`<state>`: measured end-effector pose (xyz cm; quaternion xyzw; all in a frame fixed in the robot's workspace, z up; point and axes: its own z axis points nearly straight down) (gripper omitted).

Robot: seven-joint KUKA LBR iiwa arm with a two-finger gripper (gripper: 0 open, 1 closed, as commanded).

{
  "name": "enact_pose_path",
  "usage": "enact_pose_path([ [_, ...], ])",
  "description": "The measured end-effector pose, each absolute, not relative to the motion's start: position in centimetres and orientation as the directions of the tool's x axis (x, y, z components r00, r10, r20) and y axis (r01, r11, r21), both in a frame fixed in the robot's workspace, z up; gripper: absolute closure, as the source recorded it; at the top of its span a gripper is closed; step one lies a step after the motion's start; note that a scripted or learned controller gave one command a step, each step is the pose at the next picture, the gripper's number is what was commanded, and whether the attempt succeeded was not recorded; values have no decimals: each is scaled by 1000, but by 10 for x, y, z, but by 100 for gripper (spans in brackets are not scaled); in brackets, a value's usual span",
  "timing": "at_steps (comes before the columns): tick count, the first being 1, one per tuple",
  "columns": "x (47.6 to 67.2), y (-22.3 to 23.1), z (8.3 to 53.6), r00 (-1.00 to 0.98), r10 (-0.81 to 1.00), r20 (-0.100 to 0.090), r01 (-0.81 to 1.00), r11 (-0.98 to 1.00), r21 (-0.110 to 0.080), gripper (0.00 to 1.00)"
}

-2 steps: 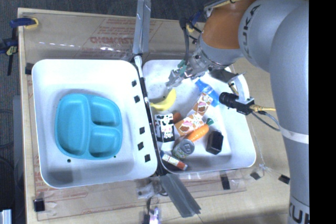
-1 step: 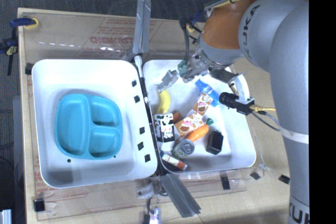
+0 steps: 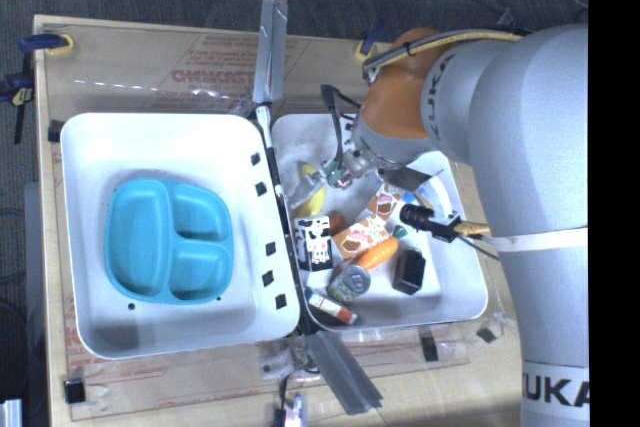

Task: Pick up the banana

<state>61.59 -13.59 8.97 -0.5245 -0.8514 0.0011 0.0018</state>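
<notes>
Camera view: gripper (image 3: 335, 173) low in cluttered right bin (image 3: 455, 300), fingers' state can't tell; yellow banana (image 3: 312, 202) mostly hidden, smooth.

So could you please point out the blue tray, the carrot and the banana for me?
blue tray (image 3: 168, 240), camera view, on the ridge between its compartments.
carrot (image 3: 378, 254), camera view, mid-length.
banana (image 3: 313, 202), camera view, on the yellow part that shows.

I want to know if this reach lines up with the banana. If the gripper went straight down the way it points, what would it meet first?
Probably the banana, the yellow piece just below-left of the gripper in the right bin. Depth is unclear, so the neighbouring clutter could come first.
</notes>
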Motion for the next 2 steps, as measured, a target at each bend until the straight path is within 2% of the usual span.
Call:
enact_pose_path([
  [1, 616, -136, 99, -453, 892, 2, 892, 453, -5, 100],
  [2, 651, -105, 184, -460, 888, 0, 888, 460, -2, 100],
])
